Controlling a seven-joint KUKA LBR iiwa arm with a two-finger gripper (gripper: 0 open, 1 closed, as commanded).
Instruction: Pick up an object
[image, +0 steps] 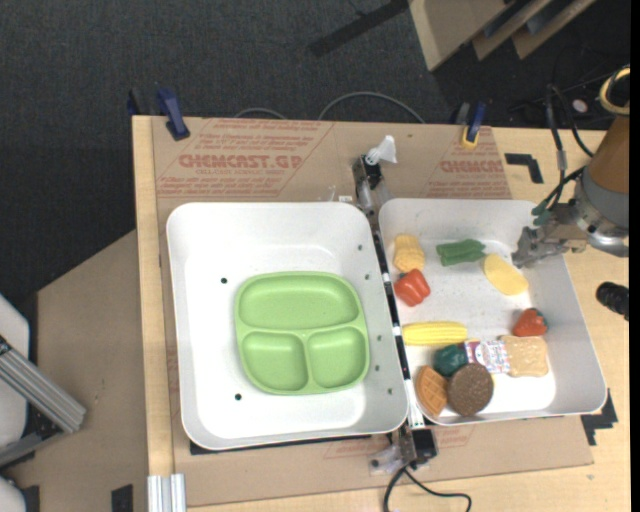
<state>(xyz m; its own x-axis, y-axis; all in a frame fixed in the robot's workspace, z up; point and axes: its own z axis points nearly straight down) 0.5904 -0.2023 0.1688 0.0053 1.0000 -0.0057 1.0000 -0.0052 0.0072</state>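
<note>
The gripper (527, 248) hangs at the right bin's (580, 395) far right rim, just above and right of a pale yellow lemon-shaped piece (505, 274); whether it is apart or together cannot be told, and nothing is seen clamped in it. The grey arm (605, 195) enters from the right edge. Left of the lemon piece lies a green piece (460, 252), then a yellow-orange piece (408, 252) over a red pepper (412, 288). Mid-bin lies a yellow corn cob (433, 333); a red tomato-like piece (530, 323) sits near the right wall. Along the near wall cluster a dark teal piece (450, 358), a brown round cookie (470, 390), an orange waffle-like piece (431, 390), a small wrapped packet (492, 354) and a tan cracker (527, 356). The left bin (200, 300) holds a green 3-compartment plate (300, 332).
</note>
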